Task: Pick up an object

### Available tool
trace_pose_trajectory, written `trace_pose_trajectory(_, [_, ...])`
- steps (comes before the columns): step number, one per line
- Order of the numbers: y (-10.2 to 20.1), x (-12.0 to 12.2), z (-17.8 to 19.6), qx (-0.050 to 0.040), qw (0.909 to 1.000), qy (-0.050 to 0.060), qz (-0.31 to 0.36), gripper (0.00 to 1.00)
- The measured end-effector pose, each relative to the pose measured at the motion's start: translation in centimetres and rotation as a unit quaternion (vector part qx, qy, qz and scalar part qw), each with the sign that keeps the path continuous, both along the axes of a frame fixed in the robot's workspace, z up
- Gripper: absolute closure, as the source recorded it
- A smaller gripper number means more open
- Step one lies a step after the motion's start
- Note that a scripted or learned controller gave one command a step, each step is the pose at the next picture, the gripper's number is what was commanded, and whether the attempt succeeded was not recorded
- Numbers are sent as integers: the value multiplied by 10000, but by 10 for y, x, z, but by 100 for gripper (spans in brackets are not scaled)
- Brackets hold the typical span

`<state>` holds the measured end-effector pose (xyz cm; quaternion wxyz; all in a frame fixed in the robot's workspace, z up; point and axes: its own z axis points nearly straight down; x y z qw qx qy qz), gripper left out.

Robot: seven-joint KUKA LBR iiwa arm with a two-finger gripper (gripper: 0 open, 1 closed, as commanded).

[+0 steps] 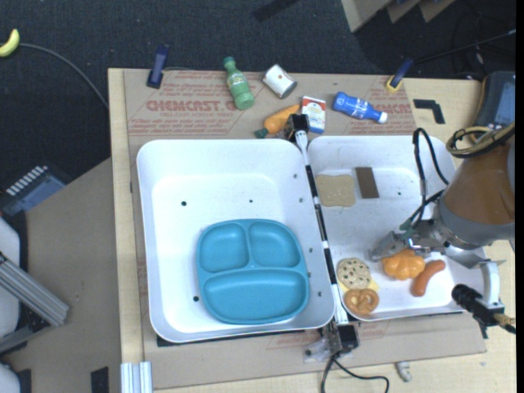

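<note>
The right bin (385,158) holds several toy foods. An orange lumpy toy (404,265) lies beside a red-orange sausage (427,277) near the bin's front right. A chocolate-chip cookie (354,273) and a brown pretzel-like ring (362,301) sit at the front left corner. A tan square (336,191) and a dark brown slab (367,182) lie further back. My gripper (403,244) hangs low in the right bin, just behind and above the orange toy, very close to it. The arm's bulk hides how it meets the toy.
The left bin (164,187) carries a blue divided plate (251,270). Behind the bins on the board lie a green bottle (239,84), a white can (279,80), a small carton (313,113), a blue bottle (359,107) and a blue marker (157,66). A black cable (422,158) loops over the right bin.
</note>
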<state>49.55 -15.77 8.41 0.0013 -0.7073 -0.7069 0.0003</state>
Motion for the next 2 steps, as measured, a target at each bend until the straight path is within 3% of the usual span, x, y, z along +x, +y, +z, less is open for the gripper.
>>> trace_pose_trajectory(1, [0,1,10,-6,10000,-12,-3,100])
trace_pose_trajectory(2, [61,15,105,-4,10000,-19,12,100])
